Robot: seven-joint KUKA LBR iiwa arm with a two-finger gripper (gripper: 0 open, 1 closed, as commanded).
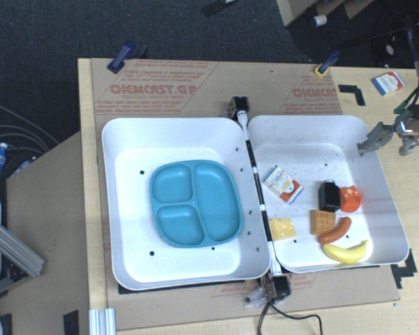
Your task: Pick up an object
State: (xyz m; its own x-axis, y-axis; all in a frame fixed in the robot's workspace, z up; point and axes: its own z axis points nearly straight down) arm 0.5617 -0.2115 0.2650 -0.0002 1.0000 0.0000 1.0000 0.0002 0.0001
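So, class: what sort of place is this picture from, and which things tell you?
Probably a robotics lab test bench: two white bins clamped side by side on a board, toy food like a banana, and loose cables on the floor.

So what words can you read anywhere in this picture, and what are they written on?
"CHEMCAST G.P": red print on the brown board behind the left bin.
The same red print shows again on the board behind the right bin, but there it is too blurred to read.
Small carton in the right bin: printing too small to read.
Blue and white packet on the bench: too small to read.
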